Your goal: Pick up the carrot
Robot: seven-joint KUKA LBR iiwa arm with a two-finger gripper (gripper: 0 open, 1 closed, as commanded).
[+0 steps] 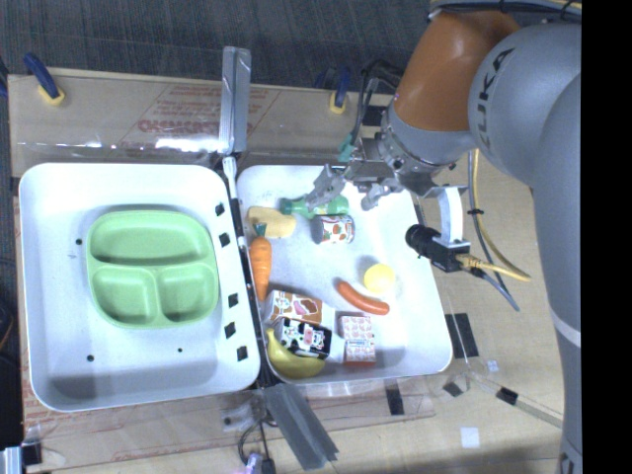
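We see carrot [260, 265] in rt bin [420, 358], by its left wall. Jaws [346, 188] spread open w/ nothing held, well apart from it.

— What does the carrot [260, 263] look like?
— Orange, tapered, with a dark green stub at its top end.
— Where does it lie?
— Just left of frame centre, lengthwise and near vertical against the right bin's left wall, untouched.
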